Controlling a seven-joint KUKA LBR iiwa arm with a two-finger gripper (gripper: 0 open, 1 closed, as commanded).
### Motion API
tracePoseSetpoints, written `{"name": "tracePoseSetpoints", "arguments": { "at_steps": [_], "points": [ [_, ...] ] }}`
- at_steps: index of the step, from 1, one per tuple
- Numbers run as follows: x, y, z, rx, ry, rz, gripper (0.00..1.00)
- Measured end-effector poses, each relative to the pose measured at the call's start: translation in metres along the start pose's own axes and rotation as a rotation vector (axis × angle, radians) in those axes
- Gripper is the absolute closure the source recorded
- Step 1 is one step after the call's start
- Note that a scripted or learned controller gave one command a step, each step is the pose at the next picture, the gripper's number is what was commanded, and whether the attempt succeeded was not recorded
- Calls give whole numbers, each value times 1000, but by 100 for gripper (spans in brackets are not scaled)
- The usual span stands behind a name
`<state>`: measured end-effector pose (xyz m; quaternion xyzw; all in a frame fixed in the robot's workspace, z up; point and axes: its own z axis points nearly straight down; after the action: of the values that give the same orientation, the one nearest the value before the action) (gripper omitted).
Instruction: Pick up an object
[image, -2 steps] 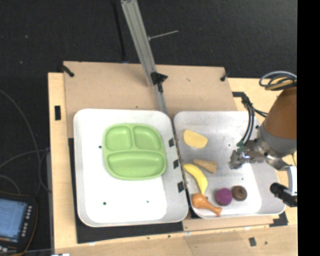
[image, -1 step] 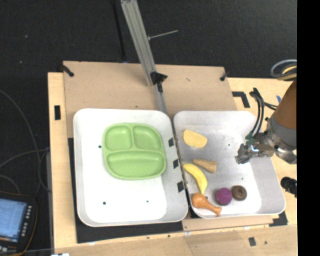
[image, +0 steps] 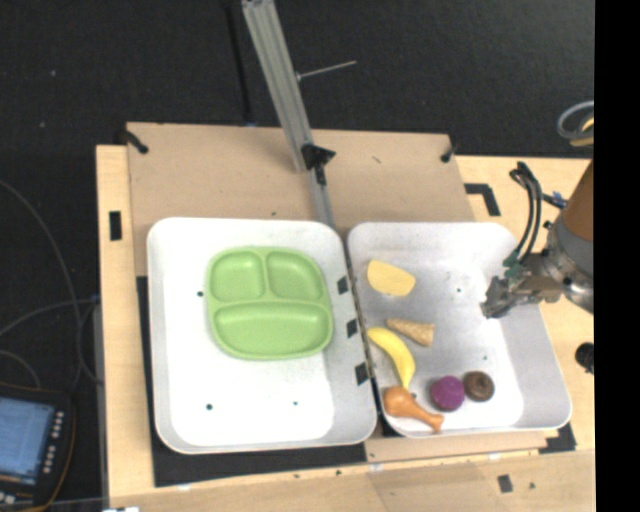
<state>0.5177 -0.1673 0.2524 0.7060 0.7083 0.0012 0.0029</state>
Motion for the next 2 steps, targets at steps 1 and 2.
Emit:
{"name": "tracePoseSetpoints", "arguments": {
  "at_steps": [1, 2],
  "points": [
    [44, -9, 0, 4, 3, -3, 100],
    [99, -16, 10, 5, 4, -4, 100]
  ]
}}
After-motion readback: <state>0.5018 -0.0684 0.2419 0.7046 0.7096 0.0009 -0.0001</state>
